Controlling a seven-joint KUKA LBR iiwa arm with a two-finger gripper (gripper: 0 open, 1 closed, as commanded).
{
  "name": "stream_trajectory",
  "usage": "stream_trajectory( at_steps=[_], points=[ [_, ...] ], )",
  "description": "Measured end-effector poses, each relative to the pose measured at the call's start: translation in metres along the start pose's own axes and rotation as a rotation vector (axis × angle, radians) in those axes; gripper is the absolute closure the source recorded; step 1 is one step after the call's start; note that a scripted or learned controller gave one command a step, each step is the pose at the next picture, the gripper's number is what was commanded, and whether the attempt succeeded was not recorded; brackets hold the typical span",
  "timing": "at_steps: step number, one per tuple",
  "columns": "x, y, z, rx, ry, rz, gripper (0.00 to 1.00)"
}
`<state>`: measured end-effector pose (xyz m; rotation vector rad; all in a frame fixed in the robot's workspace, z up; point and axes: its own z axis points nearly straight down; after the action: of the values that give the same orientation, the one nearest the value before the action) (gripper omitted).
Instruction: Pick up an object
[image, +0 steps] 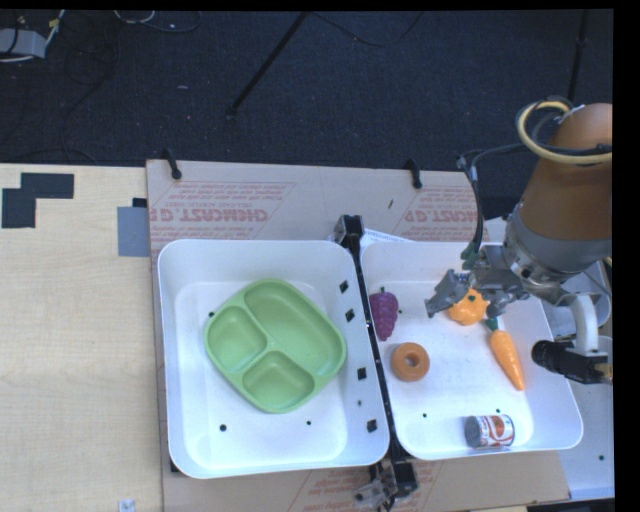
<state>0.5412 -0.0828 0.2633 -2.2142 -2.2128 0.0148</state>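
We see the gripper low over the right bin, its grey fingers set on either side of a small yellow-orange toy near the bin's upper middle. The fingers appear spread around the toy, touching or nearly touching it, but we cannot tell whether they are clamped on it. Behind them the arm rises toward the right, grey at the wrist and orange above.

Just right of the toy lies a carrot, its green top pointing toward the gripper and its tip slanting down and right. Left and below sits a doughnut, and beside the bin's left wall we find a bunch of purple grapes. A small can lies on its side near the bin's lower edge.

The left bin holds a green divided plate, lying flat. Both bins rest on cardboard over the pale wooden counter.
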Motion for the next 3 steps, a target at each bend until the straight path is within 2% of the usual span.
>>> stream_trajectory(
  at_steps=[1, 2, 3],
  points=[
    [0.000, 0.002, -0.006, -0.013, -0.001, -0.002, 0.00],
    [0.008, 0.004, 0.043, -0.006, 0.000, 0.001, 0.00],
    [0.000, 0.010, 0.096, -0.007, 0.000, -0.001, 0.00]
  ],
)
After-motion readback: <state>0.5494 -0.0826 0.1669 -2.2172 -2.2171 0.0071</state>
